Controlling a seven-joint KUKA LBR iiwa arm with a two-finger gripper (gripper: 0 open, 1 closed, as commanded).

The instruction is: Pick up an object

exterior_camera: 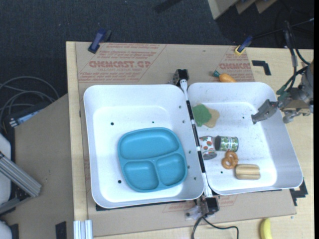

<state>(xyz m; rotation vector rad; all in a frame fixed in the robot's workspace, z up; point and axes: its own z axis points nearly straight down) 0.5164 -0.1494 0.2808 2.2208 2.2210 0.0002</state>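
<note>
- Dark blue-grey carpet floor (75,9) around the bench; a loop of cables (20,103) lies at left, and a metal rail (20,176) sits at lower left.
- Bench top is one brown board (124,61) with red "CHEMCAST" print, held by two blue clamps at the far edge: one (98,40) far left, one (243,45) far right.
- Two shallow white bins side by side, touching along the middle: left bin (99,108), right bin (279,153).
- Left bin: one blue divided tray (152,158) with three compartments, lying flat about centre.
- Right bin: five small things, all in its left and near part.
- One tan bread-roll-shaped piece (247,172), nearest the front edge.
- One green leaf-shaped piece (202,114) overlapping a tan piece by the divider, far side.
- One small green-labelled can (227,143) on its side, mid bin.
- One small brown-and-white labelled container (208,146) just left of the can, against the divider.
- One orange pretzel-shaped piece (230,160) just below the can, touching the roll's left end.
- Gripper (264,112) over the right bin's far right part, well apart from all five things; cannot tell its finger state.
- Off the bins: one orange item (225,77) on the board behind the right bin, one yellow item (265,229) at the bottom edge.
</note>
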